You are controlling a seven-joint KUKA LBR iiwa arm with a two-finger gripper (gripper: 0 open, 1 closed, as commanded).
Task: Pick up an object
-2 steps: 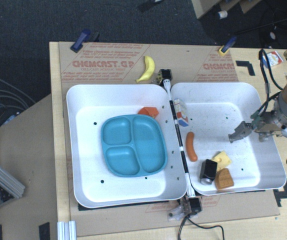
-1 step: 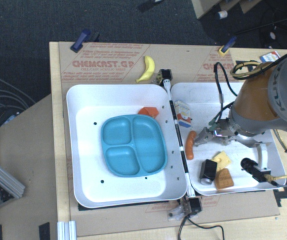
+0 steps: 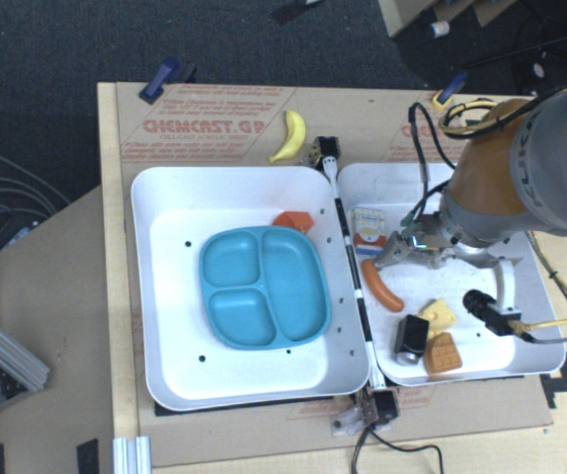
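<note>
The right bin [image 3: 530,363] holds an orange-red sausage [image 3: 381,285], a small white carton [image 3: 368,223], a black block [image 3: 411,337], a yellow cheese-like piece [image 3: 439,314] and a brown toast-like piece [image 3: 443,354]. My gripper [image 3: 398,252] reaches in from the right and sits low over this bin, just right of the sausage's upper end and below the carton. Nothing is visibly held in it. The grey arm with its orange band [image 3: 486,181] covers the bin's back right part.
The left bin [image 3: 165,363] holds a blue divided plate [image 3: 264,286] and a small orange piece [image 3: 295,221] behind it. A yellow banana [image 3: 289,137] lies on the board behind the bins. Cables [image 3: 432,156] loop beside the arm.
</note>
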